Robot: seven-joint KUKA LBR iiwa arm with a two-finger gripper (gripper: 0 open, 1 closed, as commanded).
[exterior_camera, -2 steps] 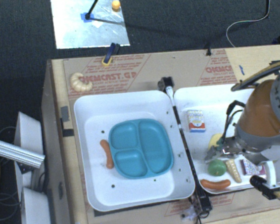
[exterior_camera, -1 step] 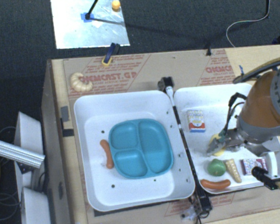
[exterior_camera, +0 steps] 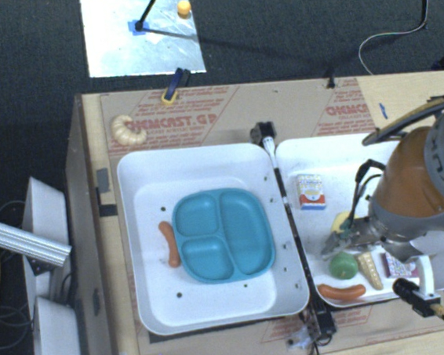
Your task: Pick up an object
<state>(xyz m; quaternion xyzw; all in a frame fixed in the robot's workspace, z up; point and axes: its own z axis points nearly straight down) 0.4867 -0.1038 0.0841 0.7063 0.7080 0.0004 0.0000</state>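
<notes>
In the right bin [exterior_camera: 326, 152], my gripper [exterior_camera: 341, 241] hangs low over a cluster of toy food near the front. Just beneath it sits a green round item [exterior_camera: 342, 266], with a pale corn cob [exterior_camera: 370, 269] at its right. An orange-red sausage [exterior_camera: 342, 292] lies along the front wall. A yellow item [exterior_camera: 342, 221] peeks out just behind the gripper, partly hidden by it. A small white, red and blue carton [exterior_camera: 311, 191] stands further back, apart from the gripper. Nothing is visibly lifted.
The left bin [exterior_camera: 144, 220] holds a blue sectioned tray [exterior_camera: 222, 235] and an orange sausage [exterior_camera: 170, 244] beside it. A printed packet [exterior_camera: 401, 266] lies under the arm at the right bin's front right. The divider [exterior_camera: 284, 205] between the bins runs just left of the gripper.
</notes>
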